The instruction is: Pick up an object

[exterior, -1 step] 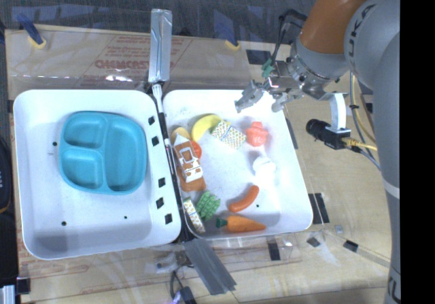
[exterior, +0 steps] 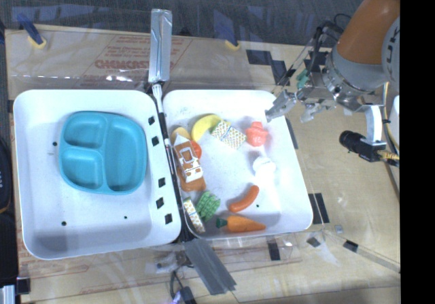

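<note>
The gripper (exterior: 293, 107) hung over the upper right rim of the right bin (exterior: 289, 209), its two pale fingers spread apart with nothing between them; one fingertip (exterior: 273, 111) pointed down-left above the bin's edge and touched no object. Above it the arm (exterior: 363, 30) showed a smooth orange band and grey metal housing tangled with dark cables. The objects to pick all lay in the right bin, a shallow glossy white plastic tray: a curved yellow banana (exterior: 204, 125), a small checkered block (exterior: 229, 134), a lumpy orange-red piece (exterior: 256, 134), a rounded white item (exterior: 264, 166), a smooth reddish sausage (exterior: 243, 198), a tapered orange carrot (exterior: 242, 224) with a green top, a knobbly green vegetable (exterior: 207, 204), and a printed brown carton (exterior: 188, 165) lying along the left wall. The left bin (exterior: 34, 228), touching the right one, bore a matte turquoise divided plate (exterior: 103, 152) with three rounded compartments. Both bins sat on a pale wooden bench (exterior: 353, 207).
</note>
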You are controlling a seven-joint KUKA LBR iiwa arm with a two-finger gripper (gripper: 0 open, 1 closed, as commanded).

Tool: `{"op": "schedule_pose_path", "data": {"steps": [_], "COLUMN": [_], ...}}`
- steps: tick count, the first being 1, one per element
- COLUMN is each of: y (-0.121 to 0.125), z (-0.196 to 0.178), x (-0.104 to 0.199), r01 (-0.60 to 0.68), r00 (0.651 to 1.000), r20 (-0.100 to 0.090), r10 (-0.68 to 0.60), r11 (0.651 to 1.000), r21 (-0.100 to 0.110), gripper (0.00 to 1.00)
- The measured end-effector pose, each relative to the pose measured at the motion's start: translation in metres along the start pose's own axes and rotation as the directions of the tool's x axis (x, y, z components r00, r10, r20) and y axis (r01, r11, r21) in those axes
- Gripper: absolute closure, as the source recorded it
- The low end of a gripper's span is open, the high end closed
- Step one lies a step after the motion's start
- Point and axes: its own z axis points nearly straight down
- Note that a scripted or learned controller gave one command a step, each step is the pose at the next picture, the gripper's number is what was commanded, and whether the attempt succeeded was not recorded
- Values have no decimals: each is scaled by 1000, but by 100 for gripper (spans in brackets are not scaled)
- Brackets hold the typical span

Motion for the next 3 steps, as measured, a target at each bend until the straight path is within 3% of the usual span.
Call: {"op": "schedule_pose_path", "data": {"steps": [1,2,3], "y": [12,23,-104], "z": [113,166,189], "x": [15,3,-3], "r01": [41,114,89], "r00": [999,994,996], "r20": [-1,-2,-1], "r10": [-41,-114,-89], "r11": [999,994,996], "r21": [3,0,-4], "gripper": [0,0,0]}}
